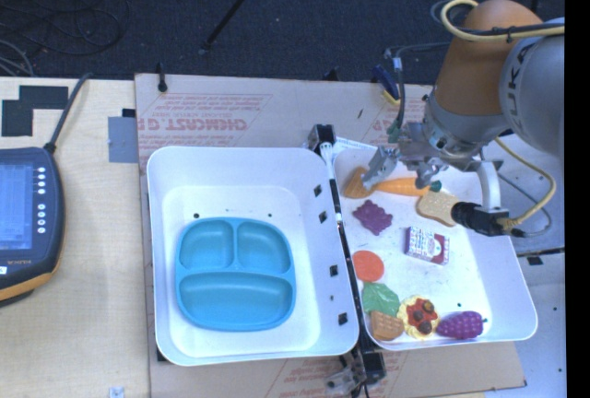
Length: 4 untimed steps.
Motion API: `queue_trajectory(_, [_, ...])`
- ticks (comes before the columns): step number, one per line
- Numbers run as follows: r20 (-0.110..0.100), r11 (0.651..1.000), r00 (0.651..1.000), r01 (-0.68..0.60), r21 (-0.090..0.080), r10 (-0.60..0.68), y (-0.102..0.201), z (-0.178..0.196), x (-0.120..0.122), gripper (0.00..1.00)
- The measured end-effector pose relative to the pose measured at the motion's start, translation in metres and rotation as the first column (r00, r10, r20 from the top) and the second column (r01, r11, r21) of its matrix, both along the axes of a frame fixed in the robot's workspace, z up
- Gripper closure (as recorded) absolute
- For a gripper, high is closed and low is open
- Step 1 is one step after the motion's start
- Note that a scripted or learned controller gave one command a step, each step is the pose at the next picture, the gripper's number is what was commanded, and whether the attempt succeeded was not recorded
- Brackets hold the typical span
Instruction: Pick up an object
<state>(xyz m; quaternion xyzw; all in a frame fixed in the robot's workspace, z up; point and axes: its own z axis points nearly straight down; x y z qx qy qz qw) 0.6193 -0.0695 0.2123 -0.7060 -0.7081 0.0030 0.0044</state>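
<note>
Orange carrot (398, 187) lies between the spread fingers of the end effector (403, 169) at the far end of the right bin (516, 295) — not lifted. Just beside it: toast (436, 208), purple piece (372, 216). The left bin (166, 193) holds a blue tray (235, 274).

The grey arm with its orange band (484, 41) enters from the upper right of the frame, wrist angled down and leftward. Its two-finger metal gripper (403, 171) hangs right of centre in the upper half, fingers spread apart, nothing visible between them.
</note>
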Motion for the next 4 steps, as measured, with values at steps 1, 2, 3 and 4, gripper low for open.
queue_trajectory(1, [0.009, 1.000, 1.000, 0.007, -0.006, -0.007, -0.081, 0.037, 0.025, 0.00])
queue_trajectory(2, [-0.007, 1.000, 1.000, 0.000, 0.003, 0.000, -0.024, -0.064, 0.022, 0.00])
queue_trajectory(3, [0.009, 1.000, 1.000, 0.005, -0.004, -0.005, -0.059, -0.004, 0.025, 0.00])
queue_trajectory(4, [0.002, 1.000, 1.000, 0.000, 0.001, 0.000, -0.010, -0.011, 0.024, 0.00])
